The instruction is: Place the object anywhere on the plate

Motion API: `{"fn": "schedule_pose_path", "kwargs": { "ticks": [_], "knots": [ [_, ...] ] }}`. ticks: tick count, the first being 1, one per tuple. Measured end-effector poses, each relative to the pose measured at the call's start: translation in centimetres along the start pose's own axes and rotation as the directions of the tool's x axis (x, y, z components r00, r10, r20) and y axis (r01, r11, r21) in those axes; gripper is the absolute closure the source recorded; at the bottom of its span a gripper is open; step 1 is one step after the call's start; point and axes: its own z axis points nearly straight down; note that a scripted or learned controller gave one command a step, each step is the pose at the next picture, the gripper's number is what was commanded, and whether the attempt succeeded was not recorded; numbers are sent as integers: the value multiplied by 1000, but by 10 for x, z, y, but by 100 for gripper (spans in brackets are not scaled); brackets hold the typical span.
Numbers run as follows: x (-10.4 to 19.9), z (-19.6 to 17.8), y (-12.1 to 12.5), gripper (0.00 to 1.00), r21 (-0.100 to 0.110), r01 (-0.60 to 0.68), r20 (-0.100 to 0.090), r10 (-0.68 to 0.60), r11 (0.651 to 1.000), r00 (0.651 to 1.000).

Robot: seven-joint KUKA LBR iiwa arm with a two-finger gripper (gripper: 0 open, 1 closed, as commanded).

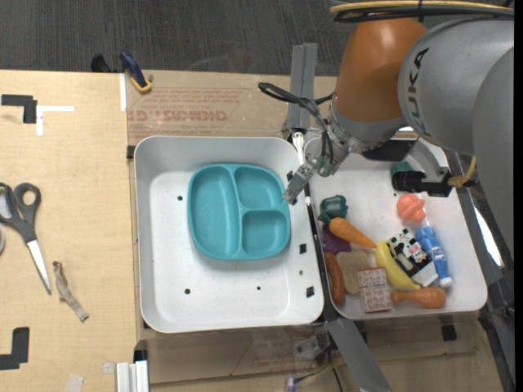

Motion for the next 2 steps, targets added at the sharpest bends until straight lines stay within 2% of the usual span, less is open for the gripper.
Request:
{"fn": "schedule_pose_path", "kwargs": {
  "ticks": [1, 2],
  "knots": [
    [-5, -39, -54, 0, 1, -167, 0, 167, 986, 986],
    [-6, -48, -54, 100, 2, -165, 2, 165, 986, 986]
  ]
}}
